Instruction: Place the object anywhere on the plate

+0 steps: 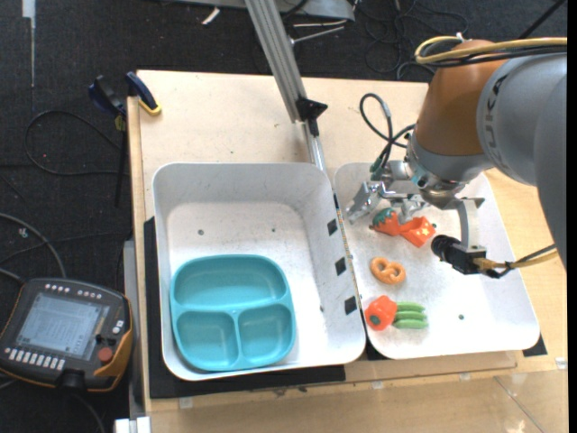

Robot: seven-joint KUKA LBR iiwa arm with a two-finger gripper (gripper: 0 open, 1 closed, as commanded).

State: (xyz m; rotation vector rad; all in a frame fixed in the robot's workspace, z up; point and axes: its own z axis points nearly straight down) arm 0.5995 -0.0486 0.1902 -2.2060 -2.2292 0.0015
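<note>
The jaws (395,207) hang low over the far part of the right bin (505,318), directly above an orange toy (407,228) with a touch of green at its left end; the wrist hardware covers the tips, so I cannot tell how far apart they stand or whether they have hold of anything. That orange toy, seemingly the object to be moved, lies on the bin floor just under and in front of the metal parts, part of it hidden. It looks like moulded plastic play food: probably light, stiff and somewhat slick, unlikely to break, but liable to skid or twist out of a pinch taken near one end. A grip across its narrower middle, with the jaws closing on its two long sides, seems the safest hold. Nearer the camera in the same bin lie a small pretzel-shaped piece (388,270) and, near the front left corner, an orange-and-green pepper toy (394,314), both well apart from the jaws. The left bin (180,183) holds the blue divided plate (233,311), three compartments, sitting toward the front. Both bins rest on the pale wooden surface (216,115).
</note>
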